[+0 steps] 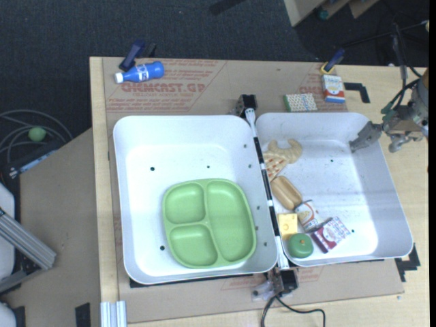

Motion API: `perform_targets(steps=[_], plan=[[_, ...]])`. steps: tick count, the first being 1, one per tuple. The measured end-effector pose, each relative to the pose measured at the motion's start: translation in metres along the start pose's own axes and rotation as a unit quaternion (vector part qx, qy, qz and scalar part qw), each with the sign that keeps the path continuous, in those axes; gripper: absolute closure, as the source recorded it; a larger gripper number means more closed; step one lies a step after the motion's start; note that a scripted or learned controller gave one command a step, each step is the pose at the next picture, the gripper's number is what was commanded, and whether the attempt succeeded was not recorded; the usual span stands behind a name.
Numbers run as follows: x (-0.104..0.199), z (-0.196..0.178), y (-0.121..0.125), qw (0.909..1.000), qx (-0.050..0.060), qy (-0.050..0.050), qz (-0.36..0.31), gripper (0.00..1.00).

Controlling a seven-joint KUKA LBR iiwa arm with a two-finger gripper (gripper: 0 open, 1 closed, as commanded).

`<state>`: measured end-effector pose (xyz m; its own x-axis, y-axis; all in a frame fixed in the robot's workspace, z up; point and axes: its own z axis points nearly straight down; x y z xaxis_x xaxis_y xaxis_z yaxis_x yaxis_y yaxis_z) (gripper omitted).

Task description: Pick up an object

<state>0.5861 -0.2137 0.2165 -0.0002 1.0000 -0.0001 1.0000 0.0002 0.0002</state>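
A: So, where does the claw (379, 133) sit, and why there?

B: It hangs at the upper right rim of the right bin (381, 203), well apart from the objects. Whether it is spread or pressed together cannot be told; nothing shows between its tips. It looks parked above the bin's edge, with no pick begun.

A: And the things to pick?

B: They crowd the right bin's left side, along the shared wall: a pale hand-shaped toy (281, 153) at the top, a tan bun-like piece (287, 192) below it, then a yellow block (287, 223), a green round toy (299, 246) and a red-and-white packet (332, 232).

A: Anything in the way?

B: The wall likely hinders a grasp of the pieces against it. The left bin (143, 182) holds a green divided plate (208, 222); a blue bottle (141, 72) lies on the worktop (102, 114) behind.
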Motion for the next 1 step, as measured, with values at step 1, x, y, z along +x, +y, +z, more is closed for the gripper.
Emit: perform_targets(steps=[1], plan=[[0.0464,0.0638,-0.0168,1.0,0.001,0.001,0.0,0.0]])
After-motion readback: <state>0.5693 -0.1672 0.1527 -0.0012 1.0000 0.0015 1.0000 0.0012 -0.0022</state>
